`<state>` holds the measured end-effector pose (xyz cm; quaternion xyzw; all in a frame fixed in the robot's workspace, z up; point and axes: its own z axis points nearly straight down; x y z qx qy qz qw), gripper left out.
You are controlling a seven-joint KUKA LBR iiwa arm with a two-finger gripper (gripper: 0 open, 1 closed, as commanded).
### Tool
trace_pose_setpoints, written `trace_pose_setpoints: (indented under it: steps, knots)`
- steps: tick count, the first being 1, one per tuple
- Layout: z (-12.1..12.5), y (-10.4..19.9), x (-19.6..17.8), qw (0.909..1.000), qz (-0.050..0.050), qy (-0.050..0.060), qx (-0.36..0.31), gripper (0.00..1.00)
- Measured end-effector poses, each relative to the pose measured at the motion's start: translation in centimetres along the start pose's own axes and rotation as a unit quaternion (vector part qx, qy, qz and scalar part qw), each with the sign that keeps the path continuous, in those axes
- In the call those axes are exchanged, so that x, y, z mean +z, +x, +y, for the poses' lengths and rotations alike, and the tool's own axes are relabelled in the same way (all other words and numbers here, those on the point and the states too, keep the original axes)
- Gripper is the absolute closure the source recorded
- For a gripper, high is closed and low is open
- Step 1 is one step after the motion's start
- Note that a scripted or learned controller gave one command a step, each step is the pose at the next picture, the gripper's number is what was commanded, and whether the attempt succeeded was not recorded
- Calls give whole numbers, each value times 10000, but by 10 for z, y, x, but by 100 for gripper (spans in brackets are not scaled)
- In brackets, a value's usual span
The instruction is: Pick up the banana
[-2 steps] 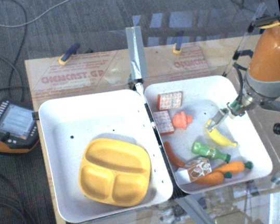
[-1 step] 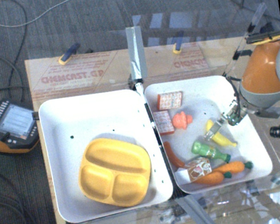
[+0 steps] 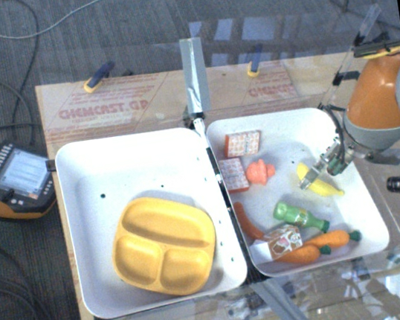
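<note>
Banana (image 3: 319, 182) lies in the right bin (image 3: 368, 223) up-right of the green bottle (image 3: 300, 216), long axis slanting down-right, directly under the tool (image 3: 330, 166), which touches its upper end; tool state cannot be told.

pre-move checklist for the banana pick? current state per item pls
1. Target found: ok. The banana lies in the right bin, near its right wall.
2. Tool position: ok. The tool is down at the banana, over its upper side.
3. Banana between the fingers: cannot tell; the view is too coarse at the contact.
4. Neighbours: ok. The green bottle lies below the banana with a gap, and the pink toy sits apart to the left.
5. Lift path: ok. Nothing lies on top of the banana.
6. Left bin: ok. The yellow tray there is well away from the arm.
</note>
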<state>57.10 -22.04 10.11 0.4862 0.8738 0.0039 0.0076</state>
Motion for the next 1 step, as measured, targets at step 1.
trace_pose_setpoints:
  steps: [1]
  knots:
    - [59, 75, -114, 9995, 42, 69, 305, 100]
